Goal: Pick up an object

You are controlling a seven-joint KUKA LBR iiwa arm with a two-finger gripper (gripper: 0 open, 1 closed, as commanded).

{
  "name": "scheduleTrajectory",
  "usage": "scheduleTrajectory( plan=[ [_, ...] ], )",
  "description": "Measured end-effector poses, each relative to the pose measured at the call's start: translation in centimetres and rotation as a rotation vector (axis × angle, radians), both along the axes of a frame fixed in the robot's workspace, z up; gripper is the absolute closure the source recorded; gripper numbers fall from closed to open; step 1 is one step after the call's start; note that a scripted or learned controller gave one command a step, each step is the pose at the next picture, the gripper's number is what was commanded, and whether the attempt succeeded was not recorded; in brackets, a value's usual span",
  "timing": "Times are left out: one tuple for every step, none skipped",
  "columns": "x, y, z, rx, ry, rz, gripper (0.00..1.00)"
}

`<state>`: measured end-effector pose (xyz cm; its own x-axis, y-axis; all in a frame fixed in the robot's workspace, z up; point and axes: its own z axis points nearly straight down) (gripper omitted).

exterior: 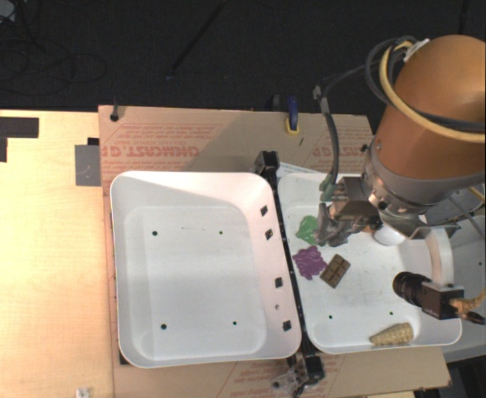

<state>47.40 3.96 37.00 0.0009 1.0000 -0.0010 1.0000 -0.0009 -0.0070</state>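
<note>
In the right bin lie a green lump, a purple lump and a brown ridged block, close together near the bin's left wall. A beige cone rests by the front rim. My gripper hangs low just right of the green lump and above the brown block, and its tip partly overlaps the green lump's edge. Nothing is visibly held. A small white object peeks out under the wrist.
The left bin stands beside the right one, with a black-clipped divider between them. Both bins rest on cardboard. Pale wooden bench extends to the left. The arm's bulk covers the right bin's far right part.
</note>
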Motion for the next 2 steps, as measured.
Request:
scheduleTrajectory(
  plan=[
    [0.9,2.5,14.5,0.004,-0.021,0.004,1.0],
    [1.0,-1.7,-9.0,-0.002,0.014,-0.003,1.0]
  ],
)
